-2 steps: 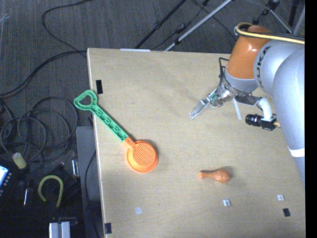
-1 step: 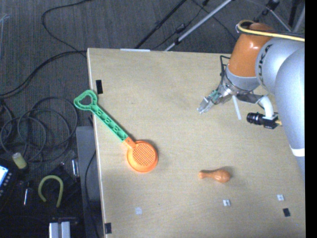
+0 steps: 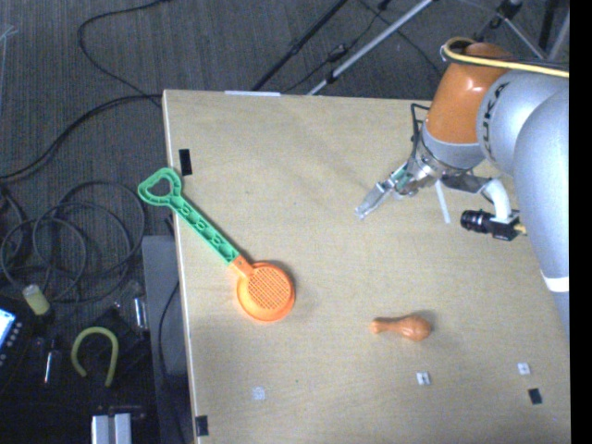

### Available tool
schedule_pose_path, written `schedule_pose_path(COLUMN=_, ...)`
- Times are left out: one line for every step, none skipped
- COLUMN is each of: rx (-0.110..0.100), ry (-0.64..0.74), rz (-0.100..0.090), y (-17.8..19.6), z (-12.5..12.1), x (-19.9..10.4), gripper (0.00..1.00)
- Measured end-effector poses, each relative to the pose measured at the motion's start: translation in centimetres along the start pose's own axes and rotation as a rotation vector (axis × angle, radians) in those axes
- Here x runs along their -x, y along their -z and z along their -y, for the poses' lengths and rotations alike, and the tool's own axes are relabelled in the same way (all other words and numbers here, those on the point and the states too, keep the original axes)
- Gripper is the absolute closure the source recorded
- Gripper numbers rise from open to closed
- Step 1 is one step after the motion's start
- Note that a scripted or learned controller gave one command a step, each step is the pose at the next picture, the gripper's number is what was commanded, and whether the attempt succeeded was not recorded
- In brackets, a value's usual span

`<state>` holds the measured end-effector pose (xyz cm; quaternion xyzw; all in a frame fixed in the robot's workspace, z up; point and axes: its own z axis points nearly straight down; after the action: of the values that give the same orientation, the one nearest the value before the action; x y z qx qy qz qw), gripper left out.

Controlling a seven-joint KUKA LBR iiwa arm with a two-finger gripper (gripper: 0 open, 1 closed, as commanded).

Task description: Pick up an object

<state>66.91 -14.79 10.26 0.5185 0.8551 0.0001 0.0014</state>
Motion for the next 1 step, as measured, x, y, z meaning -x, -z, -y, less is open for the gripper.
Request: schedule_pose_path(rx=-0.007, ry=-0.948, rz=0.002, y=-1.96, z=1.31, x=2.11, gripper=0.0)
